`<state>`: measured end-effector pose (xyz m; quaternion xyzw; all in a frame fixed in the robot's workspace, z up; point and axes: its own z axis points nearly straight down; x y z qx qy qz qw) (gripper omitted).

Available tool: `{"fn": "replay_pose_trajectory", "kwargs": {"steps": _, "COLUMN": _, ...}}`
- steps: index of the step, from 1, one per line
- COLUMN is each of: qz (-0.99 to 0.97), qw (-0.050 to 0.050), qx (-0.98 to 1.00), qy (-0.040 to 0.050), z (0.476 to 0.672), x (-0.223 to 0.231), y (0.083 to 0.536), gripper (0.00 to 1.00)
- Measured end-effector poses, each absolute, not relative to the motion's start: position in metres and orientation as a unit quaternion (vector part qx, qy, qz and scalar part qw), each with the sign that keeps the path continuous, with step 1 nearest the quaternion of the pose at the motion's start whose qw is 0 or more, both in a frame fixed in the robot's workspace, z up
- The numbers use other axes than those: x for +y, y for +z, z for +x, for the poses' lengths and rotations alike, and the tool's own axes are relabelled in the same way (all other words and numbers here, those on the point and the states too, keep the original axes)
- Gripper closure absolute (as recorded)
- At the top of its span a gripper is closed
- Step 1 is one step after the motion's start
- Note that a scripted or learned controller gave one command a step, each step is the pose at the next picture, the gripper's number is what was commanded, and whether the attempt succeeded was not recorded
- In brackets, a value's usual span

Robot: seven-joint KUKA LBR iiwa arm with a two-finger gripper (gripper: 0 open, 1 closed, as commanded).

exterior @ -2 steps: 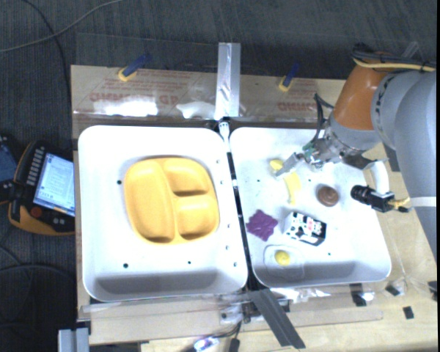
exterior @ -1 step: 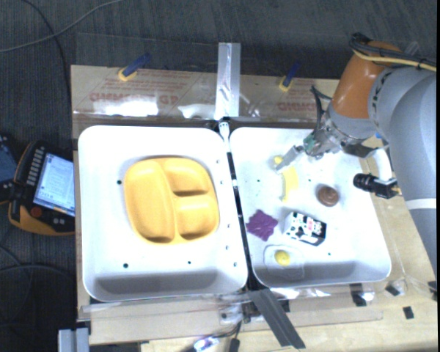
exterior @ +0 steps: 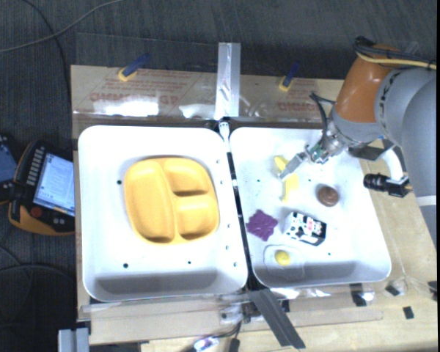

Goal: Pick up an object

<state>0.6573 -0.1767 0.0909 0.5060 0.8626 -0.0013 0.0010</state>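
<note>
Nearest the front edge of the bench, the right bin [exterior: 367, 259] holds a small yellow round piece [exterior: 281, 256] close to its near wall. Just beyond it lie a purple scrap [exterior: 262, 224], crumpled and roughly diamond-shaped, and to its right a black-and-white packet [exterior: 306, 229] lying flat, its long axis running left to right with the right end tipped a little nearer. There are pink marks on its face, but any printing is too small to read.

Further in, a brown round object [exterior: 327, 194] sits towards the right side of that bin, well apart from the packet. Left of it is a pale yellow strip [exterior: 288, 186], standing long-ways near to far, and just beyond that a second yellow piece [exterior: 280, 163], close under the tool.

The gripper [exterior: 289, 166] comes in low from the right on the grey arm with its orange band [exterior: 358, 94], slanting down and to the left. Its tip hangs over the far yellow piece; I cannot tell whether it is spread or pinched together, nor whether it touches anything.

The left bin [exterior: 103, 270] carries a yellow divided tray [exterior: 172, 199], three compartments, sitting about mid-bin.

Behind both bins runs a board with faded red lettering [exterior: 132, 90] that I cannot make out, two yellow-and-blue clips [exterior: 133, 67] on its far edge. Off to the left on the dark floor lies a handheld pendant [exterior: 44, 189] with a lit screen.
</note>
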Motion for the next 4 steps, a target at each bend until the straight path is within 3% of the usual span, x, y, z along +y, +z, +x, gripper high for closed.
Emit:
{"fn": "replay_pose_trajectory", "kwargs": {"steps": 1, "qz": 0.504, "qw": 0.002, "qx": 0.863, "qy": -0.0017, "z": 0.658, "x": -0.176, "y": 0.100, "gripper": 1.00}}
{"fn": "replay_pose_trajectory", "kwargs": {"steps": 2, "qz": 0.522, "qw": -0.001, "qx": 0.853, "qy": 0.0001, "z": 0.599, "x": -0.107, "y": 0.196, "gripper": 1.00}}
{"fn": "replay_pose_trajectory", "kwargs": {"steps": 3, "qz": 0.462, "qw": 0.000, "qx": 0.887, "qy": -0.0008, "z": 0.594, "x": -0.089, "y": 0.190, "gripper": 1.00}}
{"fn": "replay_pose_trajectory", "kwargs": {"steps": 4, "qz": 0.579, "qw": 0.000, "qx": 0.815, "qy": -0.0011, "z": 0.603, "x": -0.115, "y": 0.245, "gripper": 1.00}}
